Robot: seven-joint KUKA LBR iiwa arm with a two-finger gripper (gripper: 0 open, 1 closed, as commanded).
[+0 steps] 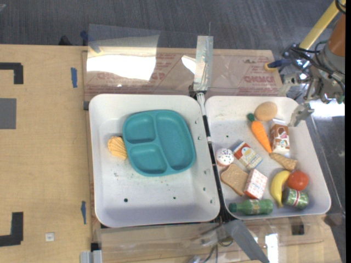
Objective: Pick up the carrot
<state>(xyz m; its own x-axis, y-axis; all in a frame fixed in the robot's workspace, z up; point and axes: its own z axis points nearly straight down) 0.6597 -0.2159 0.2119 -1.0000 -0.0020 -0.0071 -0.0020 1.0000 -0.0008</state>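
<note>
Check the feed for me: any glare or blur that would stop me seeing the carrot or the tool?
Camera view: strong glare on the clear sheet behind the left bin, away from the work. The carrot in the right bin is evenly lit and sharp, with only soft shadows. The tool at the bin's upper right edge is small and slightly blurred.

Single fixed camera, mounted above the counter [38,147], looking down at a slant. Far edge of the scene sits at the frame top, near edge at the bottom. Both bins are in frame side by side: left bin [104,201], right bin [318,163], each seen whole from rim to rim. Beyond the counter's far edge, grey floor [164,10]. Arm [329,21] enters at upper right. Distance moderate: small items in the bins are distinguishable. No second view.
</note>
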